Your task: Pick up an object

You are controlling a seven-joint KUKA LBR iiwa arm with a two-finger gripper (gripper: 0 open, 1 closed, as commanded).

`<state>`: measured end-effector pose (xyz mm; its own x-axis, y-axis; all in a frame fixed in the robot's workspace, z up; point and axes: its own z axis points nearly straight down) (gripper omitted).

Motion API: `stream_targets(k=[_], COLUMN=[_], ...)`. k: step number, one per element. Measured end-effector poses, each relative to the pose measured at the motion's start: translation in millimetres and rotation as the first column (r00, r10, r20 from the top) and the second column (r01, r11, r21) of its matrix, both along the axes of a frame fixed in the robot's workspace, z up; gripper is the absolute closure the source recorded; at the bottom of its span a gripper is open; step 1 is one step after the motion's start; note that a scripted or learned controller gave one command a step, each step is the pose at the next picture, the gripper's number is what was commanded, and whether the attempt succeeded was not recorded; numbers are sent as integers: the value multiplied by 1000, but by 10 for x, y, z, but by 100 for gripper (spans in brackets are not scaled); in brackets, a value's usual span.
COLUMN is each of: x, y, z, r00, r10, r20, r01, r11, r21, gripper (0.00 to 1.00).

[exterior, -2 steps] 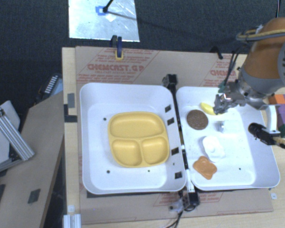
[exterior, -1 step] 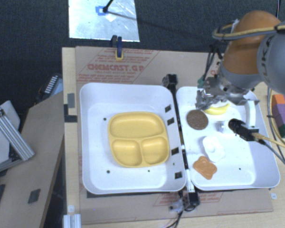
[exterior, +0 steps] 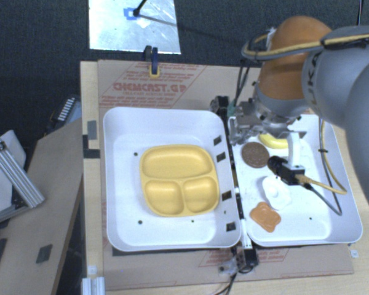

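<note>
In the camera view, the arm (exterior: 332,72) reaches in from the right and its gripper (exterior: 245,126) hangs low over the far left corner of the right bin (exterior: 341,223), close to the wall between the 2 bins. Whether the gripper is apart or together I cannot tell, because the wrist covers it from above, and nothing is seen held in it. 4 loose things lie in this bin. The brown disc (exterior: 255,154) is the nearest one, just beside the gripper on the side toward the camera; it lies flat and is round, so it has no long axis to line up with. The yellow piece (exterior: 273,142) lies just beside the disc, partly under the wrist, with its long axis about across the view. The white lump (exterior: 275,191) and the orange piece (exterior: 265,216) lie further toward the near edge, apart from the gripper. The left bin (exterior: 120,183) holds only a yellow divided plate (exterior: 175,180), which is well apart. I judge that the coming move turns on the disc: a short shift toward the camera and then down.
</note>
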<state>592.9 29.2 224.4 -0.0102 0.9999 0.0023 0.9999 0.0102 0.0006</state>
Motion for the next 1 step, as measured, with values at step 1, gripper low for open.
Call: stream_targets(k=[1], x=[122], y=[579], z=[-77], r00=[1000], r10=[0], r20=[2], r01=[0], r11=[1000], r21=[0], gripper=[100])
